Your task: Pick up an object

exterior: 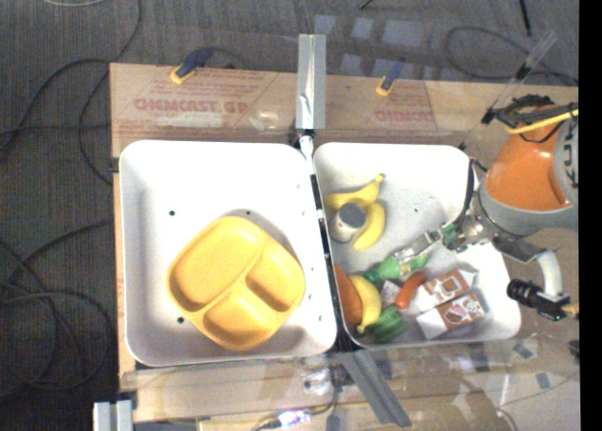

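1. The right bin [442, 158] holds the clutter; the left bin [141, 231] holds a yellow tray [237, 280].
2. The gripper [455, 233] hangs by the right bin's right wall; its grip state cannot be made out.
3. Nearest pickable things lie toward the bin's front edge: a small carton [450, 303], and a banana [362, 213] leftward, with bare floor between.

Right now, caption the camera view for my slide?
KUKA arm's gripper hovers above the right bin of toy food, near a banana; yellow divided tray fills the left bin.
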`<action>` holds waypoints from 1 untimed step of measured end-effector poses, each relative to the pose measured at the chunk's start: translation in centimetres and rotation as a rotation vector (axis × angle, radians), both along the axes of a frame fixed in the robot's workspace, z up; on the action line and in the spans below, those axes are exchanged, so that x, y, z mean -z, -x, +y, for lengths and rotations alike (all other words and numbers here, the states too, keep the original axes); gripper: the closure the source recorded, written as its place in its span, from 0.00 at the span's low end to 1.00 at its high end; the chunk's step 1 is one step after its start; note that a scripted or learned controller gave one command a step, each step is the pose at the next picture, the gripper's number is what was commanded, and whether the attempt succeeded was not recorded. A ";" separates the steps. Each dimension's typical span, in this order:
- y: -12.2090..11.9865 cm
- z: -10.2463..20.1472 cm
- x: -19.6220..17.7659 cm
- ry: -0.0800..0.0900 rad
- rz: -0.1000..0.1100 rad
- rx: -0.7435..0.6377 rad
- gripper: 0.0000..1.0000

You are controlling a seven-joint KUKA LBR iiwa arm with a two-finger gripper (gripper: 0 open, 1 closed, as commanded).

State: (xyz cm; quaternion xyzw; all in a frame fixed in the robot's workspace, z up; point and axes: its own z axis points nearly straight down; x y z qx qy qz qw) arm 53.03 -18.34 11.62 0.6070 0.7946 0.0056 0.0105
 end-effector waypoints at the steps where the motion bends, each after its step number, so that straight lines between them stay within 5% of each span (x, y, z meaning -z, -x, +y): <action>1: -4.5 6.7 2.7 -0.002 0.009 0.010 0.00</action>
